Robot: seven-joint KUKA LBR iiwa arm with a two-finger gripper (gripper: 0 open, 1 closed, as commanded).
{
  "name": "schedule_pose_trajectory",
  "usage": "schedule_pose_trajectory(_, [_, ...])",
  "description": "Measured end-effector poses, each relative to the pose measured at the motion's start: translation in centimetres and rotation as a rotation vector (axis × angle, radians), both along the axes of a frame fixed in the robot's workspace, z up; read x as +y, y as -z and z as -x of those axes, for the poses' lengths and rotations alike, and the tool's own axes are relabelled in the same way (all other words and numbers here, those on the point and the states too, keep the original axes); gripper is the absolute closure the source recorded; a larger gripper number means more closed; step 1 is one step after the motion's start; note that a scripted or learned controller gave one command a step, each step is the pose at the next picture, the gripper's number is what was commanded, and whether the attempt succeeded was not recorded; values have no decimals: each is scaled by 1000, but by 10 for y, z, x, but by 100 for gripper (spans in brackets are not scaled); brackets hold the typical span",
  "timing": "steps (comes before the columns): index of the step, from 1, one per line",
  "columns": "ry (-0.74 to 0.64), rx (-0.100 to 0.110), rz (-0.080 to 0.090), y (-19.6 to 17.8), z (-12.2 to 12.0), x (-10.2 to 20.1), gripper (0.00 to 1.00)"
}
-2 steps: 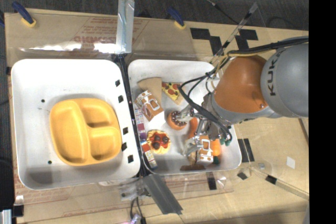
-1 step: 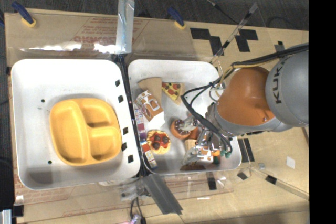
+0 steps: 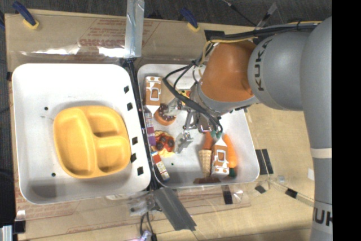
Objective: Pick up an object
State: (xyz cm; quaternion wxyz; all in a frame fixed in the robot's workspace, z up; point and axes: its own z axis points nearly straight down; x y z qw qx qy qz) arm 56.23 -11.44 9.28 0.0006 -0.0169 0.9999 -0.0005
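Note:
The right bin point(image 3: 246, 121) holds several toy items. An orange and white carton point(image 3: 153, 90) lies at its far left, with a brown round piece point(image 3: 164, 115) just below it. A red, yellow and dark cluster point(image 3: 163, 141) sits by the left wall. An ice cream cone point(image 3: 205, 158), a second carton point(image 3: 221, 158) and a carrot point(image 3: 229, 150) lie near the front right. My gripper point(image 3: 186, 132) reaches down over the middle of this bin, between the cluster and the cone, close to the floor. The wrist and cables hide its tips.
The left bin point(image 3: 34, 87) holds a yellow divided plate point(image 3: 90, 139). A thin marker-like stick point(image 3: 150, 130) lies along the right bin's left wall, and a dark brown piece point(image 3: 206, 179) rests at its front edge. The arm covers the bin's far right corner.

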Motion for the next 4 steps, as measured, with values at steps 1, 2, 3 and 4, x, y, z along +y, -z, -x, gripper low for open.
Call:
schedule_pose_trajectory(1, [-3, -14, 8, -17, -4, -3, 100])
schedule_pose_trajectory(2, [122, -11, 1, -128, -32, -12, 100])
schedule_pose_trajectory(3, [121, -2, 0, -123, -30, -11, 0])
schedule_pose_trajectory(4, [-41, -6, 1, -12, -18, -39, 0])
